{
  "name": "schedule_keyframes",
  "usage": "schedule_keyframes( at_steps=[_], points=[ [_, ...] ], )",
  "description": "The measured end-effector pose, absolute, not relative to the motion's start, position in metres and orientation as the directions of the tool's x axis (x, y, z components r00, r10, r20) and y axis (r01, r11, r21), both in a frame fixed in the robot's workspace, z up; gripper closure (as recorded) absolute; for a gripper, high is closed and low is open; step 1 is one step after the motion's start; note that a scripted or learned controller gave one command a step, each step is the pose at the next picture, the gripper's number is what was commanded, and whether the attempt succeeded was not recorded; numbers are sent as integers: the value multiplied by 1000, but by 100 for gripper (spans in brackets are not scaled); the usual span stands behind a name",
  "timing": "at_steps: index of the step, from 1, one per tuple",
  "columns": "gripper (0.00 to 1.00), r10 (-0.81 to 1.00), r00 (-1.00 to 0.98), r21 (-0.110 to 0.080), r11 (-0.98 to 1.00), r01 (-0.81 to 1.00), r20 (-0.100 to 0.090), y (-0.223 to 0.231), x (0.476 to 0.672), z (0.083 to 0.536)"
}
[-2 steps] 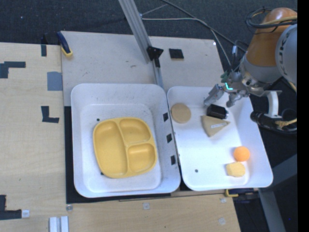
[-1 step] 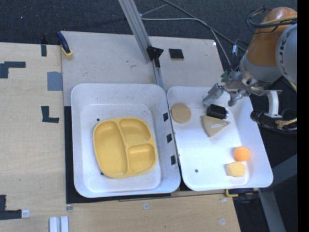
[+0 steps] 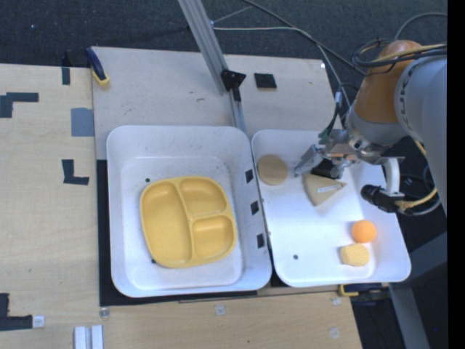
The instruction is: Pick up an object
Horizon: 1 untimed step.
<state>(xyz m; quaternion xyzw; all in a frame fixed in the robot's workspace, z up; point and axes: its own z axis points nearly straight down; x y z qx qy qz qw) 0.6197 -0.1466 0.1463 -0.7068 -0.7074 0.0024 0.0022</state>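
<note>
Yellow block (image 3: 354,255): lower right of the frame, resting near the bottom edge of the right bin (image 3: 290,217).
Orange ball (image 3: 364,231): just above the yellow block, close to it, on the right bin's floor.
Yellow tray (image 3: 188,221): a three-compartment plate lying flat in the left bin (image 3: 120,195), low and centre-left in the frame.
Cream wedge (image 3: 323,190): middle of the right bin, just below the gripper.
Tan disc (image 3: 273,170): upper left part of the right bin, near the wall between the two bins, left of the wedge.
Gripper (image 3: 325,167): right of centre, over the upper part of the right bin, directly above the cream wedge; one pale finger juts left toward the tan disc. Whether it is spread or pressed together, I cannot tell, and no object is seen between its parts.
Arm (image 3: 407,86): grey with an orange band, entering from the upper right corner.
Worktop (image 3: 43,158): pale wood with grey tape marks, left side of the frame.
Metal bar (image 3: 207,35): slanting from the top centre down to the bins' upper edge.
</note>
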Motion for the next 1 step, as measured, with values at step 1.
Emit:
schedule_keyframes(
  at_steps=[1],
  points=[
    [0,1000,-3,3,3,1000,-4,-150,630,96]
  ],
)
